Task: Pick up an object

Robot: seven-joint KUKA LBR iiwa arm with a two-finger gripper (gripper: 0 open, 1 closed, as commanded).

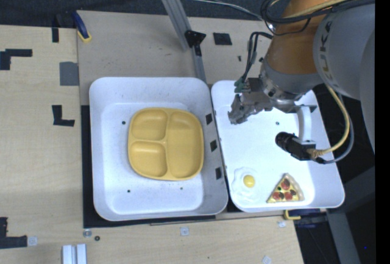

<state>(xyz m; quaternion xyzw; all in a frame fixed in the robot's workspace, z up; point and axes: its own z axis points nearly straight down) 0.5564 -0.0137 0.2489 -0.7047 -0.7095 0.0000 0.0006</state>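
A yellow divided plate [165, 143] lies in the middle of the left white bin [106, 135]. In the right white bin [268, 141], a toy fried egg [245, 182] sits near the front left, and a toy pizza slice [285, 190] lies just right of it. My gripper [239, 115] hangs over the back left part of the right bin, well behind the egg and pizza. Nothing shows between its fingers.
A slanted metal pole [177, 13] rises behind the bins, ending near the gap between them. The tan bench [36, 153] around the bins bears black tape marks. A blue and yellow clip [81, 27] sits at the back left.
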